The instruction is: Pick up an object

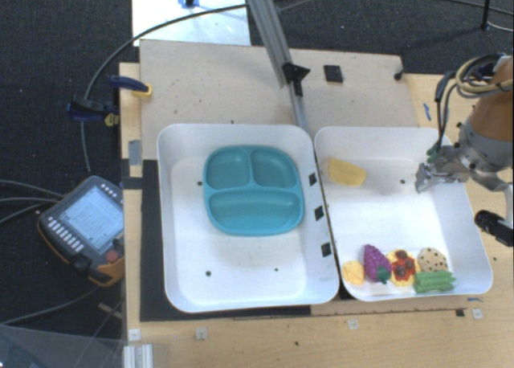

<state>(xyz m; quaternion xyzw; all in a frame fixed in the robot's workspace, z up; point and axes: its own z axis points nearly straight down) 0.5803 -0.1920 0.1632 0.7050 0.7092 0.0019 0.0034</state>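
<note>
**Right bin: five small toy foods in a row, one yellow piece apart, tool poised at the far edge**

Candidate items, right shallow white bin (385,222):
- Pale yellow wedge-shaped toy piece (346,172), lying alone in the far left corner, just beside the wall shared with the other bin. Well apart from everything else.
- Row along the near wall, left to right: yellow-orange rounded piece (353,271), purple bunch-of-grapes toy (374,263), red-and-yellow round piece (401,265), tan speckled cookie-like disc (433,259), green pod-shaped piece (434,280). These touch or nearly touch one another.

Tool (427,178): grey, two-fingered, over the far right part of the same bin, on the grey arm with an orange band (490,129). Nothing shows between the tips; at this size and slant the gap itself is blurred, so whether it stands wide or narrow cannot be told.

Left shallow white bin (233,222): holds one teal three-compartment plastic plate (254,191).

Surroundings: tan worktop (217,77), grey slanted pole (269,25), handheld control pendant (84,226) on the floor to the left.

Handling note (judgement): nothing is lifted yet, so the step in hand looks like approach and selection. The lone yellow wedge is the cleaner target, with free space on three sides; centre over it, and set the fingers so neither one has to go down between the wedge and the shared wall. The near row is crowded and close to the wall, so fingers there risk catching a neighbour or the rim.
</note>
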